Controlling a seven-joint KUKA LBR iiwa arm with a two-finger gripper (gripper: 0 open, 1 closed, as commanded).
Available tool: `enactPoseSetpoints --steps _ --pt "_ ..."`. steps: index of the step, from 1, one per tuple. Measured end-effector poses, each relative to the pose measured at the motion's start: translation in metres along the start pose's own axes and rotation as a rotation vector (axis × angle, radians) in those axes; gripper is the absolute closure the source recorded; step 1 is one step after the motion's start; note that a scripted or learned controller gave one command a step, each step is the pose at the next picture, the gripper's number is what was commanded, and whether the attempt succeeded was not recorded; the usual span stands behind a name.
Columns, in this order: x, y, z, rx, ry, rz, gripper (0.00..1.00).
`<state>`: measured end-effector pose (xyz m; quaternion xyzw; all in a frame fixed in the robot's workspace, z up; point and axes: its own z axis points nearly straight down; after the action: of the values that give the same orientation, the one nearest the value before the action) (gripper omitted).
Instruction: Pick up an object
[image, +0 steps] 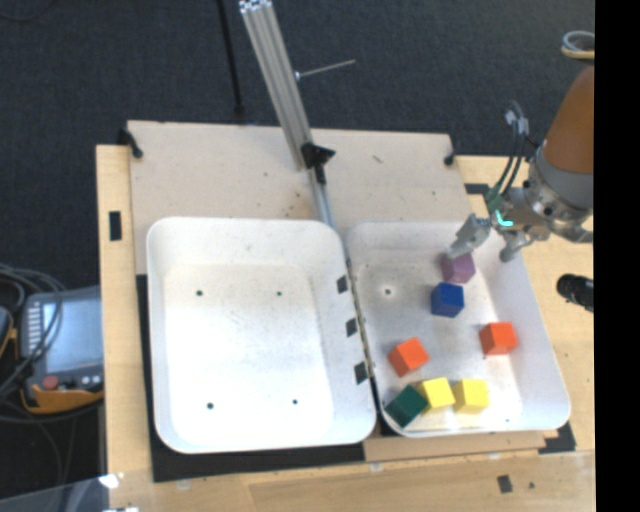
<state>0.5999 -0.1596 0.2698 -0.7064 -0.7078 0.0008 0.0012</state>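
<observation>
Wooden bench (240, 170) bearing two white bins. Right bin (530, 330): purple block (459, 267) at 12 o'clock, directly below the claw (491, 238), whose fingers are spread wide and empty. Block probably light, rigid; grasp across opposite flat faces.

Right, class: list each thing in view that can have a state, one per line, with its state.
Two-finger gripper: open, above the right bin's far edge, holding nothing.
Small purple block: resting in the right white bin, just below the gripper, not gripped.
Small blue cube: resting beside the purple block.
Left white bin: upright on the bench.
</observation>
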Motion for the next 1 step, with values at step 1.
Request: enactPoseSetpoints --steps 1 --pt "0.0000 0.0007 -0.0021 -0.004 -0.001 -0.001 0.00"
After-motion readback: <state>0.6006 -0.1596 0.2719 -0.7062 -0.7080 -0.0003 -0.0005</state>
